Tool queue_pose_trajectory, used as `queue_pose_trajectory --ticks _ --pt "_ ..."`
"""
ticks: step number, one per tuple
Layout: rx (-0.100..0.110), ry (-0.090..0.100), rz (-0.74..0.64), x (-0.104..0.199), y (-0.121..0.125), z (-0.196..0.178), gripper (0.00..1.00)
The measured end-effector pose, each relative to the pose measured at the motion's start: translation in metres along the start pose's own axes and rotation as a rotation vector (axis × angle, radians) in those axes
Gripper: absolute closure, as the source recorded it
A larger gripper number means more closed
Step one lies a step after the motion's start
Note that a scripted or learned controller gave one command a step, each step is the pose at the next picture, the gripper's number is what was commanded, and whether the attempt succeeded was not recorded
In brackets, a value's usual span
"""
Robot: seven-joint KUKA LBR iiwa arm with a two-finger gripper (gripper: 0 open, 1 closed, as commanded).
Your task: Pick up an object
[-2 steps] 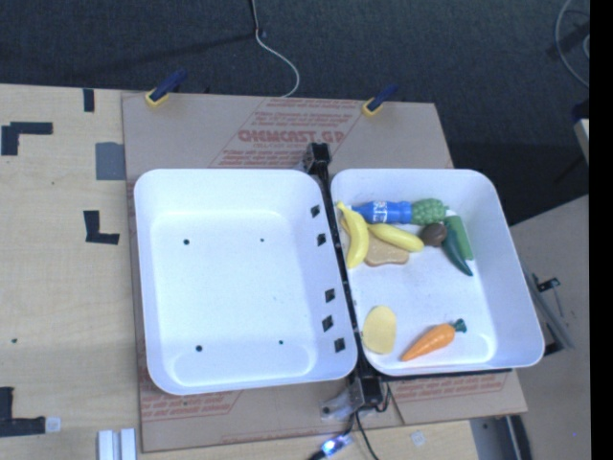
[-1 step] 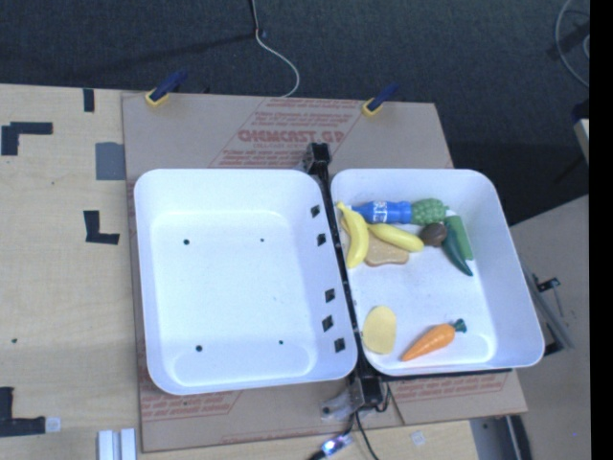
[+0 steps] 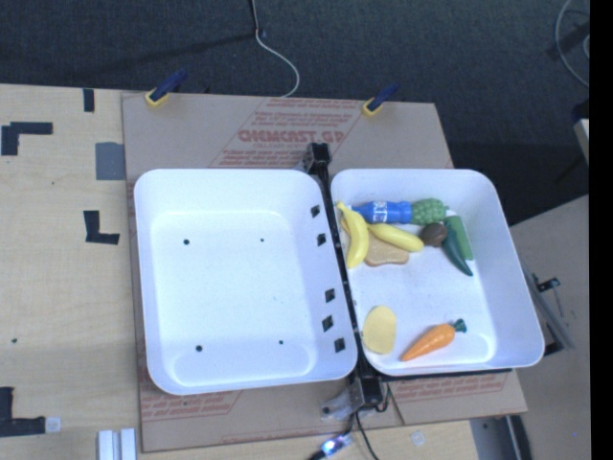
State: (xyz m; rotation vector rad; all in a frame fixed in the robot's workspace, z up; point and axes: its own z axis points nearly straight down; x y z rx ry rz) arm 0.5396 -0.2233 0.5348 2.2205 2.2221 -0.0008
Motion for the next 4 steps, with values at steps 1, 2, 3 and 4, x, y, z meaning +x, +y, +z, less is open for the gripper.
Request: queue_pose_trajectory --ticks 1,2,3,4 --pt "0.0 0.0 0.0 0.0 -0.0039 0.0001 1.0" --pt "0.0 0.0 0.0 -0.0002 -0.0048 0.0001 1.0" --pt "0.001 0.0 0.0 0.0 -0.0107 0.0001 1.0" --pt "0.0 0.0 0.0 0.0 -0.0134 0.0001 1.0"
